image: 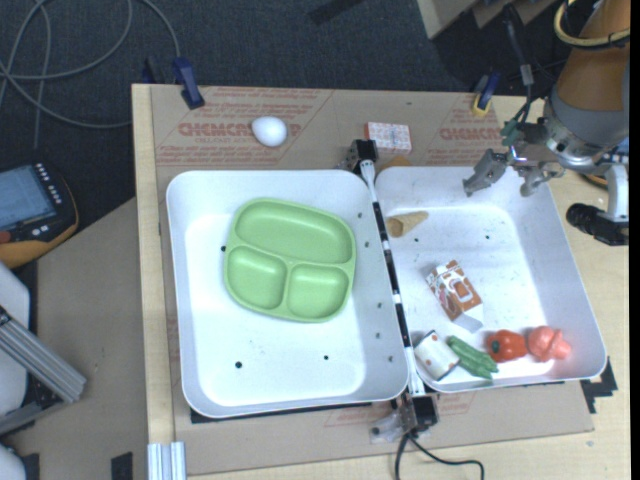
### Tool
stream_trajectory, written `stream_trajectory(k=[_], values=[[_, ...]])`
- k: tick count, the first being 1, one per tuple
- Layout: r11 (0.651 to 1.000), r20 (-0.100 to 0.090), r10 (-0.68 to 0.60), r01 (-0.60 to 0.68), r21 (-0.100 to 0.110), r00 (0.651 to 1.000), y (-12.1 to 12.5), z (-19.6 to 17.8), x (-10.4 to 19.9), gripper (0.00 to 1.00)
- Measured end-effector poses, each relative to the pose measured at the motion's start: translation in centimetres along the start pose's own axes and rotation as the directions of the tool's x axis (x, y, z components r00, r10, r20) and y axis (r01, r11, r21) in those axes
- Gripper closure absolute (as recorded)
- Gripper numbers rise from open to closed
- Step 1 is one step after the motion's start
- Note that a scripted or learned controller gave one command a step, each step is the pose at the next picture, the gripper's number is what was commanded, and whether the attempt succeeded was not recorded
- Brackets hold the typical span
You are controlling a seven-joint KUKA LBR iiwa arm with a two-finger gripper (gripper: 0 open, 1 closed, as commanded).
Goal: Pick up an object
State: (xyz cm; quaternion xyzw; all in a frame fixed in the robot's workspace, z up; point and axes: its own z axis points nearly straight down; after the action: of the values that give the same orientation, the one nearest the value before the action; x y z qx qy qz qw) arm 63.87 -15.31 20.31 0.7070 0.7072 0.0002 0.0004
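My gripper hangs over the far edge of the right bin, fingers spread apart with nothing between them. Lower in that bin lie a red and white carton, a white cup, a green bean pod, a red tomato and a pink fruit. A tan wedge rests near the bin's far left corner. All these objects lie well apart from the gripper.
The left bin holds a green divided plate. On the bench behind the bins sit a white egg and a small checkered block. Clamps stand along the divider between the bins.
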Motion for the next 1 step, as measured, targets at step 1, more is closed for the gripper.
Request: stream_trajectory(k=[1], values=[[1.0,-0.001,0.0,0.0,0.002,1.0,-6.84,4.63,3.13,0.0]])
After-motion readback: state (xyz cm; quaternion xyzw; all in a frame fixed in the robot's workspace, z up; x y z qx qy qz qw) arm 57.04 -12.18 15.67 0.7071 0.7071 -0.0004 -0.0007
